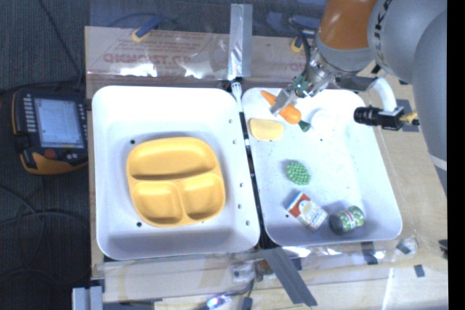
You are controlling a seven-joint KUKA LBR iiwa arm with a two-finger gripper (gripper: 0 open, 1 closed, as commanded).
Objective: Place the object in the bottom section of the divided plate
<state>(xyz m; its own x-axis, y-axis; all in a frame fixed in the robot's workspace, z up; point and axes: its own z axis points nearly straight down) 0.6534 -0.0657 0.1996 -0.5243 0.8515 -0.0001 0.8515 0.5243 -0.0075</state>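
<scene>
A yellow divided plate (pixel 174 179) lies in the left white bin (pixel 109 112), with one wide section at the far side and two smaller ones nearer the front. An orange carrot (pixel 291 115) with a green top lies at the far left of the right bin (pixel 378 178). My gripper (pixel 288 101) is down right over the carrot's middle, so an orange end shows on each side of it. The grip itself is hidden by the wrist.
The right bin also holds a pale yellow piece (pixel 266 129) just beside the carrot, a green dotted item (pixel 297 172), a red and white carton (pixel 306 211) and a green can (pixel 348 219). A pendant (pixel 51 128) lies left of the bins.
</scene>
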